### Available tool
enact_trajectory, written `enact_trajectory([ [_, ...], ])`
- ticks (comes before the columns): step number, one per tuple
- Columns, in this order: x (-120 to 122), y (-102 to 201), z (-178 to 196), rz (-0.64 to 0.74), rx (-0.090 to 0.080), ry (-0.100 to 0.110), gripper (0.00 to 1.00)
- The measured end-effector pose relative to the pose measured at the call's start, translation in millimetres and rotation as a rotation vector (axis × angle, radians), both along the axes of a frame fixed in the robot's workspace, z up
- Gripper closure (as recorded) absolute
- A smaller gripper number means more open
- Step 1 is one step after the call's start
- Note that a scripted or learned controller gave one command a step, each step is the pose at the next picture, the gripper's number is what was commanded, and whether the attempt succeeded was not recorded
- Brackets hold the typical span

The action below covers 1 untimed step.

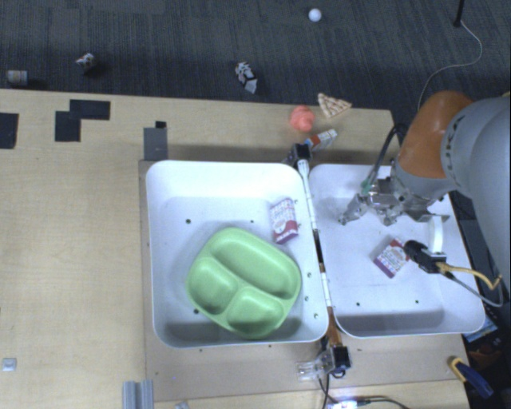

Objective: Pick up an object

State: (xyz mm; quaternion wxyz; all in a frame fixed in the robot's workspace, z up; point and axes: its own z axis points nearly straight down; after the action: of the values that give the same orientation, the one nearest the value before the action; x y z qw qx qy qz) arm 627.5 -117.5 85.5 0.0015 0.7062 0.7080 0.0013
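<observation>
**Camera view: gripper low in the right bin, jaws apart, nothing held**

Camera view, looking down on a pale wooden bench (72, 240). Two shallow white bins sit side by side, their walls touching.

- Grey arm with an orange band (431, 136) reaches in from the right over the right white bin (351, 299).
- Two-finger gripper (371, 214) sits over the upper half of that bin. The prongs look spread and released, with bare bin floor between them. It grasps nothing.
- Small flat packet with a purple edge and a red-and-white face (390, 259) lies on the right bin's floor. It is turned at a slant, below and slightly right of the gripper, near it but not touching.
- Left white bin (180, 200) holds a light green plastic plate with three compartments (243, 281), which fills the lower middle of the bin.
- Small red-and-white wrapped packet (283, 220) lies in the left bin close to the wall shared with the right bin, just above the plate's upper right rim.

On the bench beyond the bins:
- a pink ball (302, 118);
- a tan triangular piece (334, 105) near the bench's far edge;
- a small red-and-white tube (323, 139) just beside the bins' far corners.

Dark carpet (200, 40) lies beyond the bench, with a small white ball (314, 14) resting on it.
</observation>
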Motion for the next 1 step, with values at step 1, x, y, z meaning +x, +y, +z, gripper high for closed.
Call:
enact_trajectory([
  [1,-32.1,33.4,1.1,0.001,0.0,-0.003,0.0],
])
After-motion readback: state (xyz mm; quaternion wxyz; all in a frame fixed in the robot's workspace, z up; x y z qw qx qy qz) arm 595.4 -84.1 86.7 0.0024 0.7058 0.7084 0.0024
